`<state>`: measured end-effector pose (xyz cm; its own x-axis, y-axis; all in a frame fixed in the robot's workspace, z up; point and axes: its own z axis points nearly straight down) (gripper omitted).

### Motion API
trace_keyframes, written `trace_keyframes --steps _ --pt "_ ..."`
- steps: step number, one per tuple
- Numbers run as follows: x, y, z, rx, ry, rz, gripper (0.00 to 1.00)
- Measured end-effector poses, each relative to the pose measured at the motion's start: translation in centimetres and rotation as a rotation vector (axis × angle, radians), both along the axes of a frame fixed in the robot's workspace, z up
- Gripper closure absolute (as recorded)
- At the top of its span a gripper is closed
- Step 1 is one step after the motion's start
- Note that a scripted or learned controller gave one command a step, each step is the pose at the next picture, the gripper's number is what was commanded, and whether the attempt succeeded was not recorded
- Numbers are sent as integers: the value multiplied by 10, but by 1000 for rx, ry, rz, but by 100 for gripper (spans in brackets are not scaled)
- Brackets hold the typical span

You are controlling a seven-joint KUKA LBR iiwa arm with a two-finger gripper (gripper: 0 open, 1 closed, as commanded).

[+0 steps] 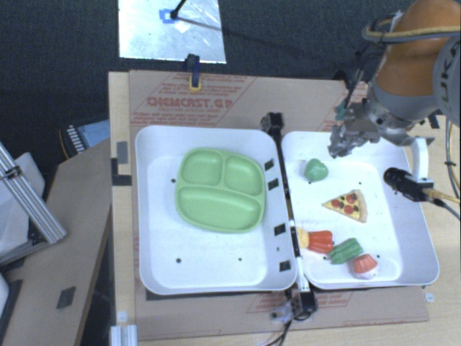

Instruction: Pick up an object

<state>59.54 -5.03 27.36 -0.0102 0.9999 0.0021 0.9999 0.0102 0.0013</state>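
Approach step: gripper [341, 147], whose state I cannot tell, hangs above the right bin [414, 225] just beside the green toy [315, 170]; next move likely needs descent onto it.

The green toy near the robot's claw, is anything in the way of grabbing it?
Nothing visible is. The gripper hangs above the far end of the right bin, just up and right of the green toy, with bare white floor between them. The pizza slice lies apart, nearer the camera.
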Motion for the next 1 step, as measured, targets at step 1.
trace_keyframes --steps 1 --pt "-5 54 -4 0 1 0 100"
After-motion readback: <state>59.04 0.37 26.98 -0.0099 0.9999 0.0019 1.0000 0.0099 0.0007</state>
